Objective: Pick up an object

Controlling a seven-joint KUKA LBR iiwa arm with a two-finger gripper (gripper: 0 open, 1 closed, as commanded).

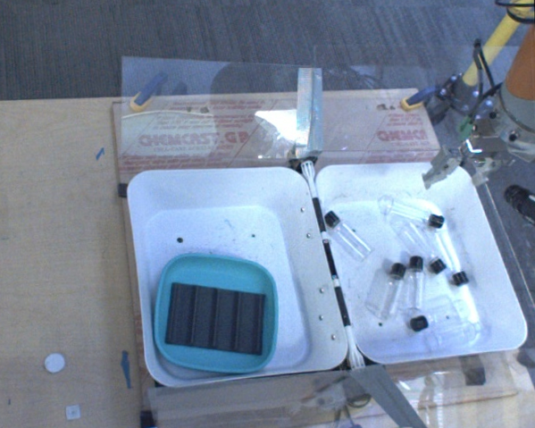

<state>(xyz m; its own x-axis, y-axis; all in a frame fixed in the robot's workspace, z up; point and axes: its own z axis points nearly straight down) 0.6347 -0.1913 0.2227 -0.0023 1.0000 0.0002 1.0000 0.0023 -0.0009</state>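
The hand [453, 161], whose grip state I cannot tell, hovers at the right bin's [510, 326] far rim. The clear black-capped vials [414, 286] lie scattered below it; being smooth, round and crowded, one could roll or slip free

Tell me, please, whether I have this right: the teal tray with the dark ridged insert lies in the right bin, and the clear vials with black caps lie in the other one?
Not quite. The camera view shows the teal tray with its dark insert in the left bin, not the right. The clear vials with black caps lie in the right bin.
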